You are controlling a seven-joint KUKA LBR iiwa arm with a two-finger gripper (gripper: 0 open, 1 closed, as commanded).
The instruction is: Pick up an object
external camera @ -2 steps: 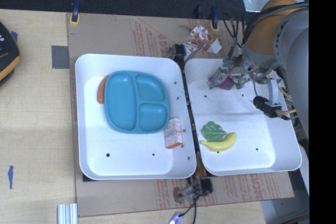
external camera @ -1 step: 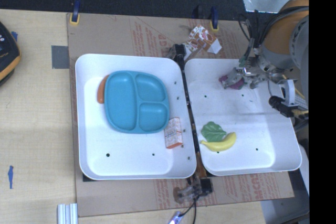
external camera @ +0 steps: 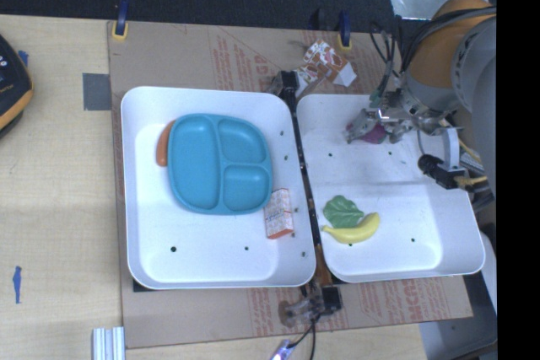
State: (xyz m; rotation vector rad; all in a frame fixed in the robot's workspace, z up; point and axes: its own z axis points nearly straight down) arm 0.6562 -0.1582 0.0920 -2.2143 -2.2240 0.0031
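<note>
Arm low over the right bin, with something dark purple at its gripper.

We see, largest first, the grey arm with the orange band (external camera: 460,55) at the upper right of the frame, the left shallow white bin (external camera: 143,181) holding a blue three-compartment plastic plate (external camera: 219,163) that partly covers an orange object (external camera: 162,146), and the right shallow white bin (external camera: 439,249). The gripper (external camera: 377,127) sits at that bin's upper part beside a small dark purple object (external camera: 374,136); we cannot tell whether it is spread or pinching. Lower down lie a green leaf-shaped toy (external camera: 341,210) touching a yellow toy banana (external camera: 358,229). We judge the purple piece could slip out, being small and near the wall. The small printed packet (external camera: 278,213) and the cardboard's red lettering are unreadable.
</note>
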